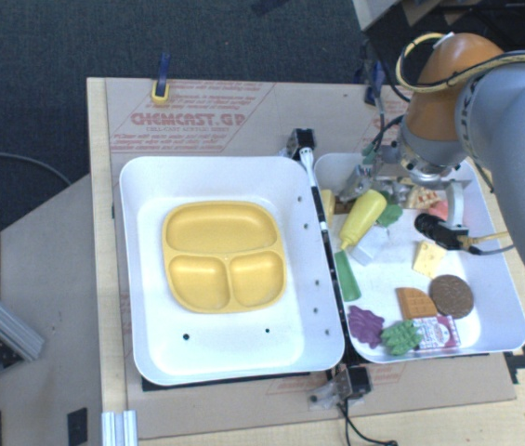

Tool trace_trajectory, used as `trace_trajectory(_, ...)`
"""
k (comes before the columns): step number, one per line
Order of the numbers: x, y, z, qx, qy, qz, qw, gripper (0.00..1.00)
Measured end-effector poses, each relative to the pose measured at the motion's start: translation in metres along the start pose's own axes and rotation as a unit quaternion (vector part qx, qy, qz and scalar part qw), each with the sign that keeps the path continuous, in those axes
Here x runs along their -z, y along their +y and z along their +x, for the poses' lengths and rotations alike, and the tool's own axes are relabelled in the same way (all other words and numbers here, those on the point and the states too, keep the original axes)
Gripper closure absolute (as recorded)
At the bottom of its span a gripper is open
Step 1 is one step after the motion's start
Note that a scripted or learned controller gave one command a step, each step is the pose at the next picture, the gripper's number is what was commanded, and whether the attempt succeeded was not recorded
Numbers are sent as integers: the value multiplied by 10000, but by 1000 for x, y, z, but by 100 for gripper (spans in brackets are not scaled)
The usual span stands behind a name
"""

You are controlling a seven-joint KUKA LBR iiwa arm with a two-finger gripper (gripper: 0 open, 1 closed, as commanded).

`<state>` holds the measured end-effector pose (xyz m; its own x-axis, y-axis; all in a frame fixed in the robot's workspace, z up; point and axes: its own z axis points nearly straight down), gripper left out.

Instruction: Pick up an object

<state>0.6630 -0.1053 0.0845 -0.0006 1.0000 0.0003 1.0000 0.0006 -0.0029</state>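
Clutter fills the right bin (508,319) at the frame's right: a yellow mustard bottle (361,217) lying tilted, a green pepper strip (347,276), purple grapes (365,324), broccoli (400,336), a brown cookie (452,295), a cracker (415,301) and a cheese wedge (427,257). The gripper (400,182) sits low over the bin's upper part, just right of the bottle's top; the wrist hides much of it, so whether it is spread or closed cannot be made out. The left bin (141,277) holds a yellow divided plate (224,255).
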Motion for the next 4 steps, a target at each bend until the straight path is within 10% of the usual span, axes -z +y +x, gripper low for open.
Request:
trace_trajectory(1, 13, 2, 0, -6, 3, -34, 10000, 100)
trace_trajectory(4, 142, 15, 2, 1, -8, -43, 10000, 100)
